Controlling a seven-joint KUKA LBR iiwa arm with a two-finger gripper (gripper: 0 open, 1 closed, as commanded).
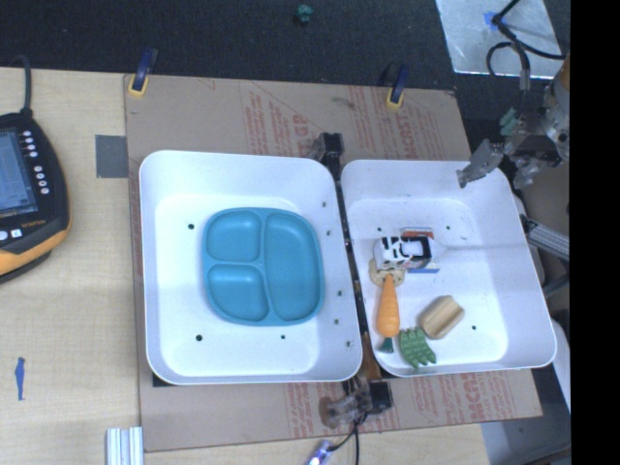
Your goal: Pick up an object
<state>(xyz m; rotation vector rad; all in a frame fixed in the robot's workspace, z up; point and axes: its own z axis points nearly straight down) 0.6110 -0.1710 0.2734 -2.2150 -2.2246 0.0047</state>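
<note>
From the overhead camera, the right bin (pixel 504 260) held four small things grouped near its left wall: one black-and-white toy (pixel 405 251), one carrot (pixel 388 308), one tan block (pixel 440 316) and one green piece (pixel 416 348), while the left bin (pixel 165 260) carried one blue divided plate (pixel 262 264). The gripper (pixel 504 153) hung over the right bin's far right corner, well apart from them, and I could not tell how it stood. The carrot looked light, stiff and smooth, best pinched across its orange middle.

A robotics lab: a teach pendant (pixel 24 192) lies on the wooden surface (pixel 68 356), and clamps (pixel 143 71) pin cardboard sheeting (pixel 291 114) under two white bins (pixel 160 260).
</note>
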